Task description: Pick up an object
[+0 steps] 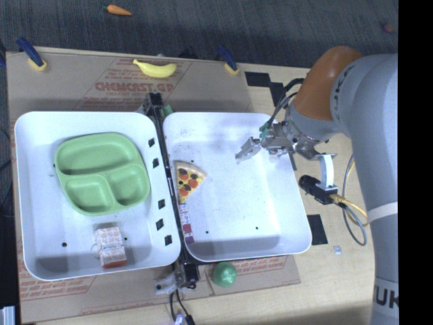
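A toy pizza slice (187, 179) lies in the right bin (270, 235), close to its left wall. My gripper (245, 152) hangs over the upper middle of that bin, to the right of the slice and apart from it, with nothing seen in it. In the left bin (34, 249) there is a green divided plate (101, 172) and, in front of it, a small red and white packet (109, 245).
A yellow banana (155, 67) lies on the cardboard behind the bins. A green ball (224, 273) sits on the bench in front of the right bin. An orange carrot (119, 9) lies on the dark floor beyond. Blue clamps (32, 54) hold the cardboard's back edge.
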### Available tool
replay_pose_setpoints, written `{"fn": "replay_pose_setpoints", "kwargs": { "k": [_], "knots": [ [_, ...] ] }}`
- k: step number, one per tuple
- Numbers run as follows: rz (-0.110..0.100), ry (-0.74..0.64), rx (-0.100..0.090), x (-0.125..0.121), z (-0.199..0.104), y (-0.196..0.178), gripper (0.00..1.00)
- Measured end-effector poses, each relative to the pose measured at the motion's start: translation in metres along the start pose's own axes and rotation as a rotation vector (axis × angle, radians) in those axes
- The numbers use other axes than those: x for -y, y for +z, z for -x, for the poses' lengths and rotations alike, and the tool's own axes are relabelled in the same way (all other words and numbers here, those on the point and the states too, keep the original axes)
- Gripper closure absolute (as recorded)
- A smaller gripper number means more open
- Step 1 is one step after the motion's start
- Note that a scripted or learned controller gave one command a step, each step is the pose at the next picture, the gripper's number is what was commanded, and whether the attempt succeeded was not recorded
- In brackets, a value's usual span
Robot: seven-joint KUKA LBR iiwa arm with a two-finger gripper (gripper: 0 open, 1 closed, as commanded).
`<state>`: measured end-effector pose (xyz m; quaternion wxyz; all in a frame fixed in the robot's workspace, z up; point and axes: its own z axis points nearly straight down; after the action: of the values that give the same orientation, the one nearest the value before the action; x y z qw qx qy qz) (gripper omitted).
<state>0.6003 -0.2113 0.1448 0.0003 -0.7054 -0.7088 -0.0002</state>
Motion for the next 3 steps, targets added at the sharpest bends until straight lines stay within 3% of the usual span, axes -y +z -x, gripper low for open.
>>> {"fn": "replay_pose_setpoints", "kwargs": {
  "k": [1, 2, 3],
  "knots": [
    [0.0, 0.0, 0.0, -0.022, 0.0, 0.009, 0.0],
    [0.0, -0.001, 0.0, -0.057, 0.0, -0.006, 0.0],
    [-0.004, -0.004, 0.0, -0.056, -0.001, 0.054, 0.0]
  ]
}}
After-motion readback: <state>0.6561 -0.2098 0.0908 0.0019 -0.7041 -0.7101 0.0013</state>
